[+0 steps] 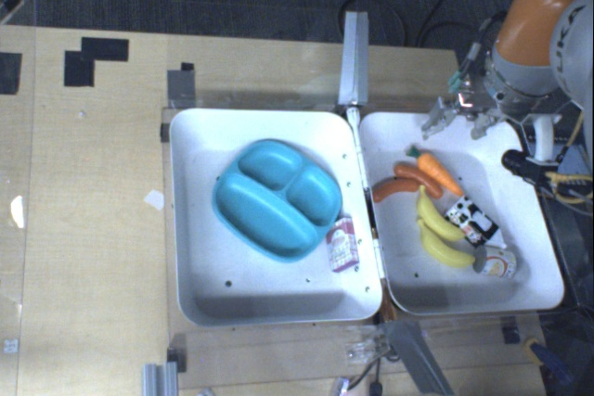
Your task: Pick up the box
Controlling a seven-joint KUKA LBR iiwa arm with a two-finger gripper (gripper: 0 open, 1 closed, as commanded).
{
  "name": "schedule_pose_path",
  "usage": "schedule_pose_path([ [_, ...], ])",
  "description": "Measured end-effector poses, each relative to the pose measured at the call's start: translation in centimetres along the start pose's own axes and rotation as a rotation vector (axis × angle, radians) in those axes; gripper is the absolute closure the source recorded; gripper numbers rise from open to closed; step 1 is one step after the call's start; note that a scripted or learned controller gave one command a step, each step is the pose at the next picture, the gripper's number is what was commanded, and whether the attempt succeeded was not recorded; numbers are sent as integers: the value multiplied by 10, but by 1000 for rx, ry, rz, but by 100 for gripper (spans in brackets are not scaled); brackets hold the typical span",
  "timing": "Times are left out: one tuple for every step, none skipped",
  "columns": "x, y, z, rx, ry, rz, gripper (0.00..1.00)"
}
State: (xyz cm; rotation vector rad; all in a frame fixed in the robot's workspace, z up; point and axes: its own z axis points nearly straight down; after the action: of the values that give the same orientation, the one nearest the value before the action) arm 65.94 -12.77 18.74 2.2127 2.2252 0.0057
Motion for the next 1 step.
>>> schedule_pose_path([
  [-59,11,98,-3,-2,-27,0],
])
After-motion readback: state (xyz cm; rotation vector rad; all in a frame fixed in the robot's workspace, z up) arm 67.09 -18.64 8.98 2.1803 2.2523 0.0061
